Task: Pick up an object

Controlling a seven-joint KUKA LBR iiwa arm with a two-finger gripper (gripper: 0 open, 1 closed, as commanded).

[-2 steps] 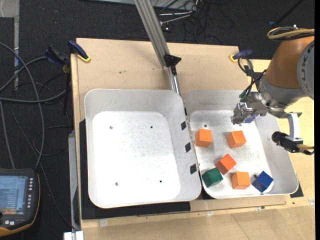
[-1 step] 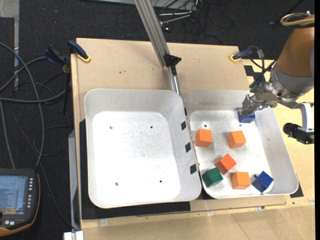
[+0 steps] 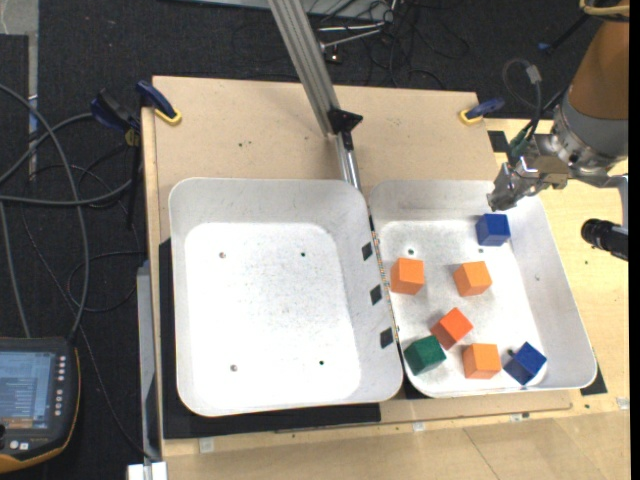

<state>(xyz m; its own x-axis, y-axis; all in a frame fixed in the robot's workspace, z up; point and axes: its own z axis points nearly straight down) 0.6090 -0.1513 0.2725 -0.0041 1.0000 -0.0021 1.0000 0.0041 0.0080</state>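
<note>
The right bin (image 3: pixel 556 288) holds several small cubes. A blue cube (image 3: pixel 492 229) lies near its far right corner. Orange cubes sit at the middle left (image 3: pixel 407 275), the middle (image 3: pixel 472 278), lower down (image 3: pixel 453 325) and near the front (image 3: pixel 481 360). A green cube (image 3: pixel 425 354) rests by the front left corner and a second blue cube (image 3: pixel 524 362) by the front right. My gripper (image 3: pixel 503 196) hangs over the bin's far right edge, just above and behind the first blue cube, and I see nothing in it.
The left bin (image 3: pixel 260 298) stands beside the right one, their rims meeting at the middle. A slanted metal post (image 3: pixel 310 68) rises from behind the bins. Clamps (image 3: pixel 155 103) grip the board's far corners. A pendant (image 3: pixel 35 398) lies at the far left.
</note>
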